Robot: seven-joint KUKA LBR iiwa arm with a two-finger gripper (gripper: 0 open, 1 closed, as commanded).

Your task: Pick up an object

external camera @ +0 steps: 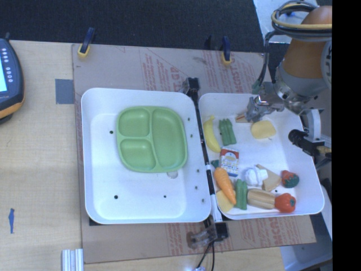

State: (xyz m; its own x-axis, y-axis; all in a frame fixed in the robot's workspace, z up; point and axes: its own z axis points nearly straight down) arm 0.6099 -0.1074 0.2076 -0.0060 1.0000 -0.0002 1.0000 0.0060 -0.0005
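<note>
The right bin (pixel 299 151) holds several toy foods: a yellow banana (pixel 211 135), a green bean bunch (pixel 227 132), a small carton (pixel 229 161), an orange carrot (pixel 225 186), a bread stick (pixel 262 199), a red tomato (pixel 285 202), a strawberry (pixel 290 179) and a pale yellow lump (pixel 263 130). My gripper (pixel 255 110) hangs over the bin's far part, just above and left of the yellow lump. A small brown piece (pixel 241 118) lies beside its tip. Nothing shows held in it.
The left bin (pixel 101 196) carries a green divided plate (pixel 152 138). A black clip (pixel 193 86) sits between the bins at the far side. A handheld pendant (pixel 8 78) lies at the bench's left edge. Clamps (pixel 85 44) hold the cardboard.
</note>
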